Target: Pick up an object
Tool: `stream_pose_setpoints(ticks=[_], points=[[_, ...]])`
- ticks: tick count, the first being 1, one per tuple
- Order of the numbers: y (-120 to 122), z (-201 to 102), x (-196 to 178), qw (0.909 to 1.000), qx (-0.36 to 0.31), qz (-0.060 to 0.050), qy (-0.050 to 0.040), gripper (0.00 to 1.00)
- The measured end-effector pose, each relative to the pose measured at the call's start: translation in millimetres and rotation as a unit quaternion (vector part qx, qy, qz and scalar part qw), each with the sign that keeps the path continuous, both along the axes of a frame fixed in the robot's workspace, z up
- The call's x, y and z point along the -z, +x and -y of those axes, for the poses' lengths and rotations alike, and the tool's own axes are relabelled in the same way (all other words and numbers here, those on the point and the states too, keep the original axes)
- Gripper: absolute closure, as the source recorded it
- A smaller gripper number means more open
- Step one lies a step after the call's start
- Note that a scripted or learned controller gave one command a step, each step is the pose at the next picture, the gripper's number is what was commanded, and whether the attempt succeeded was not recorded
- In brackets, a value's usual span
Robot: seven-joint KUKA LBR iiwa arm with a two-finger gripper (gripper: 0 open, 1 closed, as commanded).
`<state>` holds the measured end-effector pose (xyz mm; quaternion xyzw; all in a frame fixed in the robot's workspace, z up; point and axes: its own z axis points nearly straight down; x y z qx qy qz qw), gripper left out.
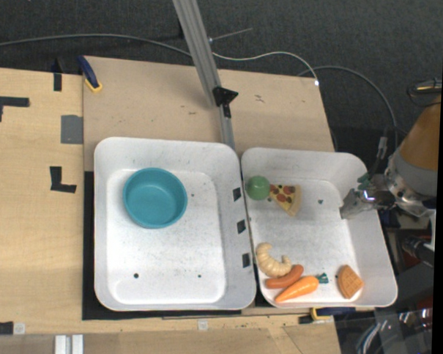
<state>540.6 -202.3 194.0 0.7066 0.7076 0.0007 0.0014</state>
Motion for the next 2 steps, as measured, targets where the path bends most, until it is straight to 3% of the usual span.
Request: stream_pose_setpoints(ticks=[1,2], points=[[1,0,-53,1.0000,0.000,0.001,-0.0004,1.00],[17,-44,-43,1.0000,-0.002,-0.002,0.0009,1.00]])
